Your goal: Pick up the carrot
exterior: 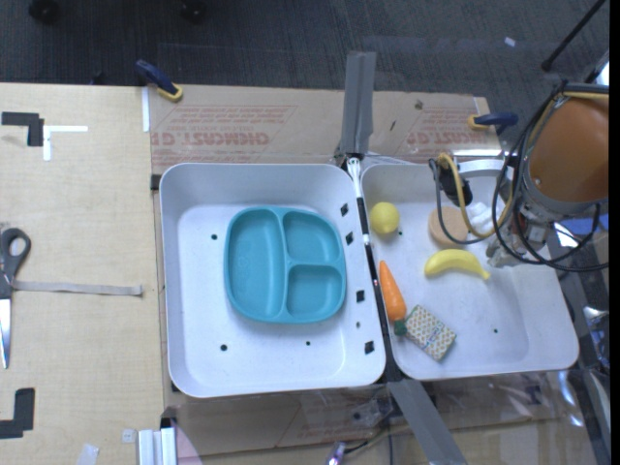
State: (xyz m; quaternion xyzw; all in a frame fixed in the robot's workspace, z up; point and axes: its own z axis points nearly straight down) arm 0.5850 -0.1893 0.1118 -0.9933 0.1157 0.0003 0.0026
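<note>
pincer: we see the grey arm with its orange band at the right of the view, and the pincer (506,250) hangs low among dark cables over the right shallow white plastic bin (542,347); we cannot tell how it is set, so we say nothing more of it.
carrot: the small orange tapered toy carrot (390,292) lies well to the left of the pincer and a little nearer the camera, along the bin's left wall, its thin end pointing away from the camera.
neighbours: the yellow curved toy banana (457,263) lies between pincer and carrot; the round yellow lemon-like toy (385,218) sits beyond the carrot's thin end; the speckled tan sponge block (430,332) is just beside its thick end.
other bin: the teal three-part plastic tray (286,263) lies farther left still, in the left white bin (194,289).
step in hand: we judge the reach has not yet begun.
doing it well: we would cross over the banana, turn the pincer across the carrot's length, and come down at its middle, minding the wall and the sponge.
</note>
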